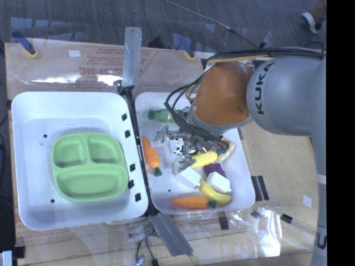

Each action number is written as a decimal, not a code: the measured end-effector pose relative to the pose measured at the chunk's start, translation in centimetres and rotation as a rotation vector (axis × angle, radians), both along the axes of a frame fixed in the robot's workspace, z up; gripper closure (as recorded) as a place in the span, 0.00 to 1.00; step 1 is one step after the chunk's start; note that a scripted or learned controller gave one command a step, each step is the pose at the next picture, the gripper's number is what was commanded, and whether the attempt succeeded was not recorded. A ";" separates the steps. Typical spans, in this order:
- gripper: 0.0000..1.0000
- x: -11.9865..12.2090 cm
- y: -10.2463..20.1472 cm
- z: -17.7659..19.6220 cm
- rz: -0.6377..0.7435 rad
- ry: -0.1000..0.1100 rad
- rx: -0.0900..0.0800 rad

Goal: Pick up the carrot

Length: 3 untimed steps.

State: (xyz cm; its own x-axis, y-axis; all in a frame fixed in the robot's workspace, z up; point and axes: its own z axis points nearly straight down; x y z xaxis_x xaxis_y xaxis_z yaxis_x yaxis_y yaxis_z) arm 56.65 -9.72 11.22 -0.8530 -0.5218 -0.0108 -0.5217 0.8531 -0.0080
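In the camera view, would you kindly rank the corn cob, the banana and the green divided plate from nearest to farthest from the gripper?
From the gripper, in the right bin:
1. Corn cob, just beside it toward the lower right.
2. Banana, farther down near the bin's front edge.
3. Green divided plate, across in the left bin.

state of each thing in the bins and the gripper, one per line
carrot: lying by the right bin's left wall, not gripped
second carrot: lying at the front wall
banana: lying beside it
corn: lying under the gripper
green plate: flat in the left bin
gripper: low over the right bin
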 end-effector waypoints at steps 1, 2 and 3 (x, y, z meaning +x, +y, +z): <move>0.00 -2.7 -0.8 -1.9 -0.268 0.011 0.003; 0.00 -6.0 0.5 -1.8 -0.706 0.017 0.006; 0.00 0.7 0.5 -2.0 -0.662 0.011 0.007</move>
State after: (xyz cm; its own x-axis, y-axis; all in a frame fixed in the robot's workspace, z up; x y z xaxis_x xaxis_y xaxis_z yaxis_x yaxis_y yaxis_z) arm 57.39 -9.20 9.25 -0.9936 0.1129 -0.0021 0.1129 0.9936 0.0006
